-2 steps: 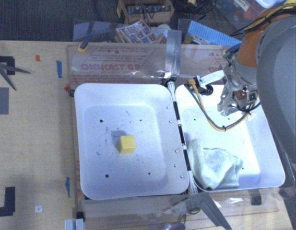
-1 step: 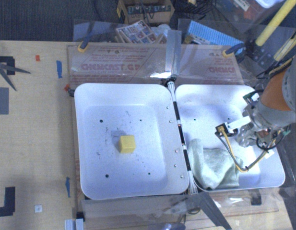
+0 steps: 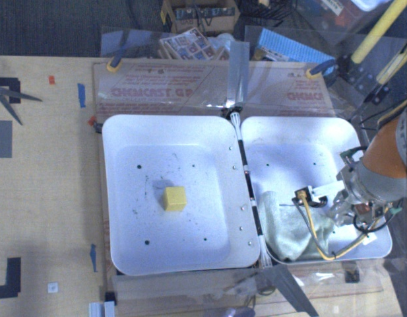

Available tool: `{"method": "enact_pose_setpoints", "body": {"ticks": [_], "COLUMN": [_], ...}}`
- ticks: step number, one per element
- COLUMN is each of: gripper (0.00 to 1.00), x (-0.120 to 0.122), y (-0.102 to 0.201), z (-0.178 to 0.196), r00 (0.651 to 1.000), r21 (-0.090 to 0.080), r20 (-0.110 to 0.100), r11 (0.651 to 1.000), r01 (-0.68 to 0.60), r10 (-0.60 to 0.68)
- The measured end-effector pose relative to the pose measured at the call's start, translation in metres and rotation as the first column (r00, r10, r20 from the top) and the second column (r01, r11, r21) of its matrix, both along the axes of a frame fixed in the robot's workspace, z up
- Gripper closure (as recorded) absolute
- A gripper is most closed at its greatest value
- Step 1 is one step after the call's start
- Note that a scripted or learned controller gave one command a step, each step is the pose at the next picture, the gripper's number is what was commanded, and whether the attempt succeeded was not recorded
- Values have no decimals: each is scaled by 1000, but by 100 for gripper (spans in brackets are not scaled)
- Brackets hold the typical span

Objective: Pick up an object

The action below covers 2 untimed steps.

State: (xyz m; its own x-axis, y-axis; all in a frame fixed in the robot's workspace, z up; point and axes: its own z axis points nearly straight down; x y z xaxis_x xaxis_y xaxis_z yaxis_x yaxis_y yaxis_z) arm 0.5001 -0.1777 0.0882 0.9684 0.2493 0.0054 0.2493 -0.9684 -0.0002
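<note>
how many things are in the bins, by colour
yellow: 1, the block in the left bin
pale green: 1, the cloth in the right bin
total: 2

Clear plastic sheet [image 3: 190, 88] behind the left bin: red mirrored lettering, large line and smaller lines, not legible. Clear plastic sheet [image 3: 292, 91] behind the right bin: matching red print, reversed, unreadable. Printed paper [image 3: 188, 45] beyond the sheets: colour print, too small to read. No other markings legible.
</note>
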Motion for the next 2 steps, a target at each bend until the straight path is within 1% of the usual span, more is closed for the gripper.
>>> {"method": "enact_pose_setpoints", "body": {"ticks": [1, 2], "gripper": [100, 100], "x": [2, 2], "y": [33, 32], "z": [84, 94], "r00": [1000, 999], "r21": [-1, -1], "r20": [-6, -6], "r11": [1000, 999], "r01": [31, 32], "r10": [-31, -32]}}
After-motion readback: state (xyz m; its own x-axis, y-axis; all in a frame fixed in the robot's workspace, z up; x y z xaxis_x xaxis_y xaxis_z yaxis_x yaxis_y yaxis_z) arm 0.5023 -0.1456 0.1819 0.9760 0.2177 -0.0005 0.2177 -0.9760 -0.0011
